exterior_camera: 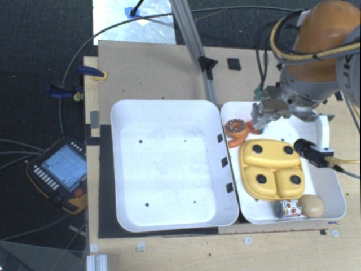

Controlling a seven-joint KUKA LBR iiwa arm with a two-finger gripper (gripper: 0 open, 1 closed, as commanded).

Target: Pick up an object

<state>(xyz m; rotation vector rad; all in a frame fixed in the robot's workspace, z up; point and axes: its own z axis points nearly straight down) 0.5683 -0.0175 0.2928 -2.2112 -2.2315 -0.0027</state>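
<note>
While the gripper (258, 123) hangs over the right bin (333, 199), finger state indeterminate, the nearest candidate, a small orange ring-shaped toy (236, 129), lies just beside it on the left-bin side, above the yellow tray (272, 168).

No writing can be read — the handheld controller (58, 174) has a lit blue screen, and the small can (288, 209) a red-dotted wrapper, both too blurred to make out.
</note>
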